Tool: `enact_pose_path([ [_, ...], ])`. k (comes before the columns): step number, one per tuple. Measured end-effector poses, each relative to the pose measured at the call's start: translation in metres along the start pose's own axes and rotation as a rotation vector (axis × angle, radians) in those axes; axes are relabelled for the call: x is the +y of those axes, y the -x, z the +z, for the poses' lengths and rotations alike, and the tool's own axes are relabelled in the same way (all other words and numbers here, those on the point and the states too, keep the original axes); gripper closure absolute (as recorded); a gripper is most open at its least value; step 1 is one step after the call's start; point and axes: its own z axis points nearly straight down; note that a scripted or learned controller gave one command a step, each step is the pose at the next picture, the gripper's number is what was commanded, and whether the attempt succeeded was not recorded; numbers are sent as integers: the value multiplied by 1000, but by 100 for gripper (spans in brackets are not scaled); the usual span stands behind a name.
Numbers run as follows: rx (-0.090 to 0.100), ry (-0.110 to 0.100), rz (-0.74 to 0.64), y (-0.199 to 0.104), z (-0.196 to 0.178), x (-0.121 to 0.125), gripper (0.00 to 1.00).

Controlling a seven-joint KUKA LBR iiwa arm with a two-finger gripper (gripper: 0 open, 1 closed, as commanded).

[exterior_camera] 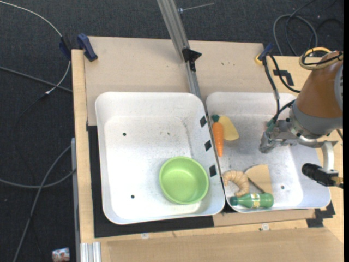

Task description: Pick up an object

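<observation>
A: Where is the hand (268, 141) right now?

B: Over the right bin (283, 105), low above its bare floor, with the arm (322, 100) coming in from the right. Nothing is between its fingers, and I cannot tell whether they are apart or together (they are a dark blur from this height).

A: What could go wrong from here?

B: My guess is a close on nothing. The hand sits over bare plastic, with the carrot (218, 137) and the yellow piece (229, 129) off to its left and the tan wedge (260, 176) below it. If it drops straight down, it grabs air.

A: And if it goes for the corner pile?

B: Crowding. The green bottle (252, 201) lies on its side against the bin's near wall, touching or just beside the tan wedge and a pale curled thing (237, 180). Fingers might nudge one and roll the bottle.

A: Which looks easiest to take?

B: The carrot, probably: slim, orange, green-topped, lying lengthwise along the bin's left wall. That wall may block a finger, though. The green bowl (184, 179) sits alone in the left bin (136, 105).
</observation>
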Motion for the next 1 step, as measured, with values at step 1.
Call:
enact_pose_path([
  [1,0,1,-1,-9,-55,2,100],
])
